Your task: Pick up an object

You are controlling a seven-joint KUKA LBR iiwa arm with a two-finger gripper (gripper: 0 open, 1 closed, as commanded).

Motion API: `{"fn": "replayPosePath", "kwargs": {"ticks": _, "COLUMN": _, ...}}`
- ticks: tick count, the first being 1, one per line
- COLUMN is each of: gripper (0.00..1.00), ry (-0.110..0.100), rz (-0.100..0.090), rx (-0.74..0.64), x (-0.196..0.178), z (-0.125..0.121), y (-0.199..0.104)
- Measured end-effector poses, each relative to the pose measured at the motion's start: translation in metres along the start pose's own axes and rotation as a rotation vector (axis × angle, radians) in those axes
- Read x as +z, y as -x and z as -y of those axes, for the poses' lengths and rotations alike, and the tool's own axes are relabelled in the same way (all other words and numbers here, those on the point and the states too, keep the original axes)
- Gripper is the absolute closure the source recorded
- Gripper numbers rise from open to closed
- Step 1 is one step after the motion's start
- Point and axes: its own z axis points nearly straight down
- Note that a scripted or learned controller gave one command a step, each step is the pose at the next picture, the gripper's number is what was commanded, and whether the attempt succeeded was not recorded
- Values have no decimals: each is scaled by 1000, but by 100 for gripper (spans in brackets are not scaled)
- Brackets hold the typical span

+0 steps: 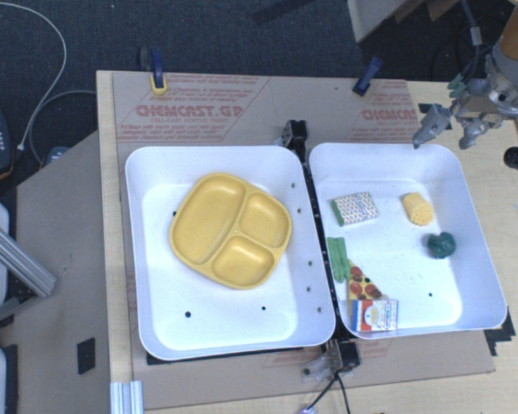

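Note:
The right bin [479, 257] holds several small items: a patterned white block [355, 208], a yellow lump [418, 209], a dark green ball [441, 245], a green strip [337, 259], a red spotted piece [359, 283] and a small printed carton [375, 314]. My gripper [449, 133] hangs above the bin's far right corner, beyond the yellow lump. It is open, its two fingers spread with nothing between them.
The left bin [147, 257] carries a yellow divided plate [231, 229]. A black hinge bar [315, 231] runs between the bins. Clamps [158, 81] sit on the cardboard's far edge. The arm's wrist [509, 67] enters at the upper right.

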Motion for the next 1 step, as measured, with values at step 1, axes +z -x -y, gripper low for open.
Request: {"fn": "replayPosePath", "kwargs": {"ticks": 1, "gripper": 0, "ry": 15, "rz": 3, "rx": -4, "x": -10, "z": -2, "y": -1}}
